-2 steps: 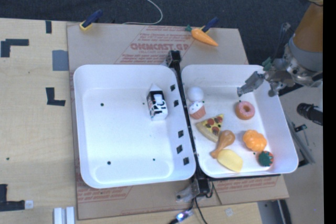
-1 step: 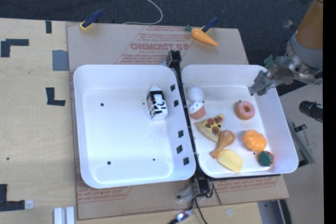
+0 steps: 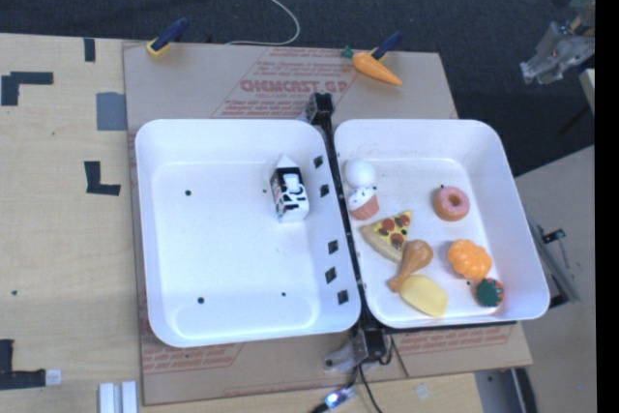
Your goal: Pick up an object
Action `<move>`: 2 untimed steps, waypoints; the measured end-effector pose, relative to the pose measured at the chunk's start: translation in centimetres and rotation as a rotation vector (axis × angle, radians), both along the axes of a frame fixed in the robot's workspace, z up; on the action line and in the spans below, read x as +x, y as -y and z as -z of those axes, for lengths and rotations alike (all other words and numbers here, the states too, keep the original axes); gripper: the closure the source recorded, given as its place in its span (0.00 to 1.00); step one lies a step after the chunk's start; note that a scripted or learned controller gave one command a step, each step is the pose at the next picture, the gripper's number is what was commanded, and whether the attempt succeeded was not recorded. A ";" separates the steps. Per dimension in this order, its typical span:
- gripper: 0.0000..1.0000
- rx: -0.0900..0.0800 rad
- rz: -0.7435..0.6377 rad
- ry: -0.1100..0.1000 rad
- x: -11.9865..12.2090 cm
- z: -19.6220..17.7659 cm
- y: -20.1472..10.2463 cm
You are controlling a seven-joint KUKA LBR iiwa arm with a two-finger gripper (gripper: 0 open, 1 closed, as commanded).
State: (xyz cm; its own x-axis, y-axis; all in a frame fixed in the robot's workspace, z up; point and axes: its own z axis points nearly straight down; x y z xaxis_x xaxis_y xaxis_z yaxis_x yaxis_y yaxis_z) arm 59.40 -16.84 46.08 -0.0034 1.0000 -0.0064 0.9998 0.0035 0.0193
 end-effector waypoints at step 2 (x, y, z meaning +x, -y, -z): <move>1.00 0.009 0.003 -0.034 -0.1 6.0 -0.2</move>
